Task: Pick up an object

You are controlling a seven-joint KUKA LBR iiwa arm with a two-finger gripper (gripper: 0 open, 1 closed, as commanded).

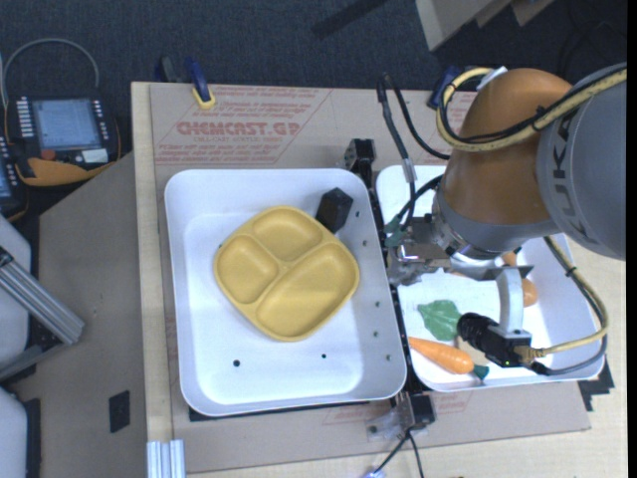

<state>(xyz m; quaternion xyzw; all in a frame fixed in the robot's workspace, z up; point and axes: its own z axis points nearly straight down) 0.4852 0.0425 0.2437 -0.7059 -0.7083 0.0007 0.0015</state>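
In the right bin (582,312), a carrot (441,355) lies near the front edge, with a green leafy toy (439,318) just behind it. A small orange object (529,291) peeks out beside the arm. My gripper (418,255) hangs low over the right bin's left side, under the large orange and grey wrist (508,157), which hides most of it. In the left bin (189,297) rest a yellow divided plate (287,271) and a small black block (333,208) at the plate's far right corner.
The arm's body covers the back and middle of the right bin. A black fitting with a cable (493,339) sits over the right bin's front. A narrow wall separates the two bins. The bench's cardboard top (249,122) surrounds them.
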